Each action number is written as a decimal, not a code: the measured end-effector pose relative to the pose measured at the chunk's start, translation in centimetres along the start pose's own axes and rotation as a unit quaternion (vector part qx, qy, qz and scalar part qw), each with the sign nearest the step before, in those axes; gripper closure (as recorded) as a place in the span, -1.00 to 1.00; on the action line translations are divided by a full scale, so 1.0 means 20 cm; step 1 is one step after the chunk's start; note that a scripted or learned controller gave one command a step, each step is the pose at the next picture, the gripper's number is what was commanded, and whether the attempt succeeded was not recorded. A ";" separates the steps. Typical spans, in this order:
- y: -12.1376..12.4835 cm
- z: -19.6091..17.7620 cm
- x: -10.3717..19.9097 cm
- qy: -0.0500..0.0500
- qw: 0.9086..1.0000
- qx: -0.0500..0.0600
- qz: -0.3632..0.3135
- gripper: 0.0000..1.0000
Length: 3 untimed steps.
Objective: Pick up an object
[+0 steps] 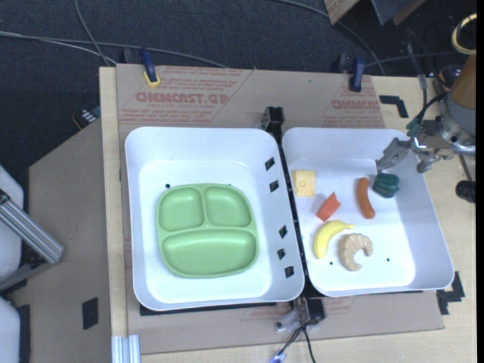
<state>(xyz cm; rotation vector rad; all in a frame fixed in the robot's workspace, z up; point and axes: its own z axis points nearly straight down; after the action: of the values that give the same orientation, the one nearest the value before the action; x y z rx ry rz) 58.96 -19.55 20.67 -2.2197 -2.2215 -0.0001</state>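
Though the grey metal gripper (401,156) hangs with fingers spread over the right white plastic bin's (423,274) far right corner, just beside the small dark green lump (386,185), nothing is grasped, so the pick remains undone.

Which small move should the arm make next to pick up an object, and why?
Probably lower the tool toward the dark green rounded toy. The tool hovers at the upper right of the right white bin, just above that toy, which is closer than the orange sausage-shaped toy.
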 end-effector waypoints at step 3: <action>0.06 0.61 -0.05 0.000 1.000 0.001 0.000 -1.00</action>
<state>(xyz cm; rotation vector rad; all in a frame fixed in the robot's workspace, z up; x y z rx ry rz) 60.14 -20.45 8.41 -2.2182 -2.2192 0.0024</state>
